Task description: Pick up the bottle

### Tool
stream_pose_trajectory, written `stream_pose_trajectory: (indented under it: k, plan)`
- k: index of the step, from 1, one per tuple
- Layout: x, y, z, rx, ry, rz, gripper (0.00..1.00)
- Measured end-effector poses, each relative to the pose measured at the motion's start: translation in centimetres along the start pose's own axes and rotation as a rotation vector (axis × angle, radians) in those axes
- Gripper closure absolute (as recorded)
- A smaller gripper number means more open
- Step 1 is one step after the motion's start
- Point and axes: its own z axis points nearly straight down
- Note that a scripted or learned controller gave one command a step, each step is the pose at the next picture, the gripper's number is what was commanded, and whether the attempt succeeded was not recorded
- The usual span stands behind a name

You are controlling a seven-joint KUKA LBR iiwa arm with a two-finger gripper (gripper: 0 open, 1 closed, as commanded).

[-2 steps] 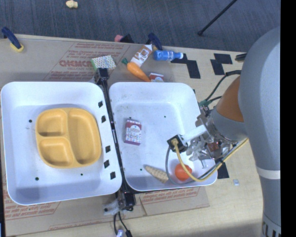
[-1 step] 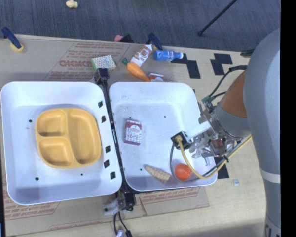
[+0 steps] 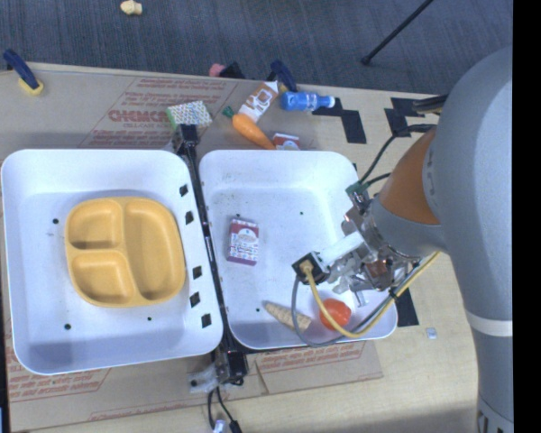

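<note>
Two bottles lie on the bench behind the right bin (image 3: pixel 218 242), outside it: a white bottle with an orange label (image 3: pixel 259 103) and a small blue bottle (image 3: pixel 303 102) on its side. My gripper (image 3: pixel 350 278) hangs low over the right bin's front right corner, far from both bottles. Beside it and slightly to the front lies a red-orange round item (image 3: pixel 336 312), with a yellow cable looping around it. Nothing is visibly held.
In the right bin are a small red carton (image 3: pixel 243 241) and a cone (image 3: pixel 287 314). The left bin (image 3: pixel 18 242) holds a yellow divided plate (image 3: pixel 124 250). A carrot (image 3: pixel 251 131), a small red-and-white box (image 3: pixel 286 140) and a green patterned packet (image 3: pixel 189 114) lie behind the bins.
</note>
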Motion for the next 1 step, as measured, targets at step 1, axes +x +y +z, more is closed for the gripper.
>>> stream_pose_trajectory:
  k: [1]
  plan:
    - [0.04, -0.05, -1.13, -0.002, 0.001, 0.063, 1.00]
